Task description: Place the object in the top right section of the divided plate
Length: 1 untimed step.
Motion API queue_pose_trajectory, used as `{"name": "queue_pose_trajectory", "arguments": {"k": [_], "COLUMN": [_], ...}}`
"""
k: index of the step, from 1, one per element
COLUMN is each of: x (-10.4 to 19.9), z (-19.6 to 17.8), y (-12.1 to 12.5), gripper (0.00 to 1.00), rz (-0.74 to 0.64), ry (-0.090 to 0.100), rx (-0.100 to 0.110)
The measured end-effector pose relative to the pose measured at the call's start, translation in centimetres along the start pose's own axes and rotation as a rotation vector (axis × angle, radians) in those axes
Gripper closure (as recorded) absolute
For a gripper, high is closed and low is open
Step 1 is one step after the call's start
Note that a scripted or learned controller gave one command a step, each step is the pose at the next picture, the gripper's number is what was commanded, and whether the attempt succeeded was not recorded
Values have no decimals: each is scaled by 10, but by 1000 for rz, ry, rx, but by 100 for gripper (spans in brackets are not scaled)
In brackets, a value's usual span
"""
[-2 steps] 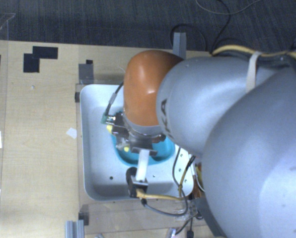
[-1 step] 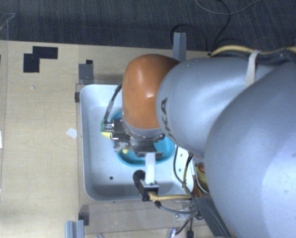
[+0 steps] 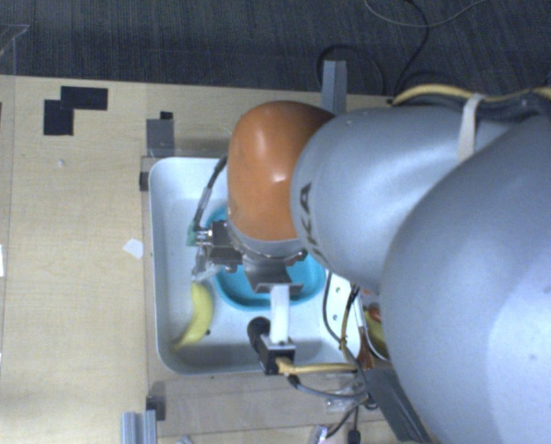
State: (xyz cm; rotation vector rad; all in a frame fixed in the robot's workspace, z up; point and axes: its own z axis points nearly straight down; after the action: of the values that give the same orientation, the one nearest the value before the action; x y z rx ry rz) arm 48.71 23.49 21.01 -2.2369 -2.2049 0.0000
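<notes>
Pale wooden tabletop (image 3: 63,276) carries a shallow white bin (image 3: 165,248), where a yellow banana (image 3: 200,314) lies beside the blue divided plate (image 3: 234,289). Whether the claw is open cannot be told beneath the grey arm (image 3: 423,239); a clean placement likely demands centring over the top right section.

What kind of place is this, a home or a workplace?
Probably a robotics lab, not a home: a grey industrial arm reaches over a white bin holding a banana, with loose cables on dark carpet.
</notes>
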Motion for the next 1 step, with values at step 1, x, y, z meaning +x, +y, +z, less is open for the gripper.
{"name": "queue_pose_trajectory", "arguments": {"k": [1], "x": [-63], "z": [88], "y": [5], "gripper": [0], "rz": [167], "ry": [2], "rx": [-12]}}
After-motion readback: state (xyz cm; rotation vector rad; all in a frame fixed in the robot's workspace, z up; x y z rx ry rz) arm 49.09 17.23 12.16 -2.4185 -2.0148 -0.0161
